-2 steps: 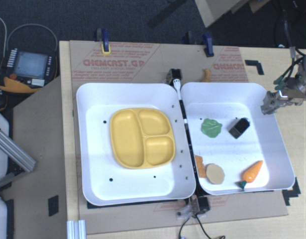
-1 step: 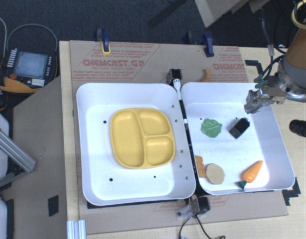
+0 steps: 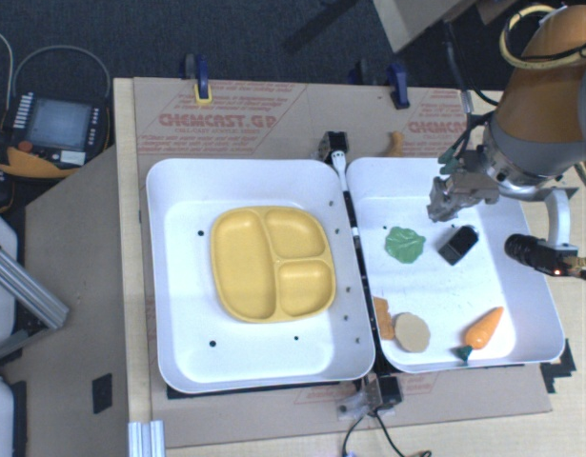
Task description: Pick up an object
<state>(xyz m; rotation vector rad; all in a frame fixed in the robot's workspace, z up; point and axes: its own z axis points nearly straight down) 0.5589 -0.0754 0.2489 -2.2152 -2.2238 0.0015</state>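
In the right bin (image 3: 521, 350), my gripper (image 3: 449, 206) hangs above the floor near the back middle. A small black block (image 3: 457, 245) lies just below and in front of it, apart from it. A green leafy piece (image 3: 404, 244) sits to the left of the block. An orange carrot with a green tip (image 3: 483, 328) lies near the bin's front right. A round beige piece (image 3: 412, 332) rests at the front left, with a small orange bit (image 3: 380, 313) beside it against the wall.
The left bin (image 3: 173, 293) holds a yellow divided plate (image 3: 272, 262) in its middle. A ridge (image 3: 350, 227) separates the two bins. Clamps (image 3: 203, 76) stand at the bench's back edge.
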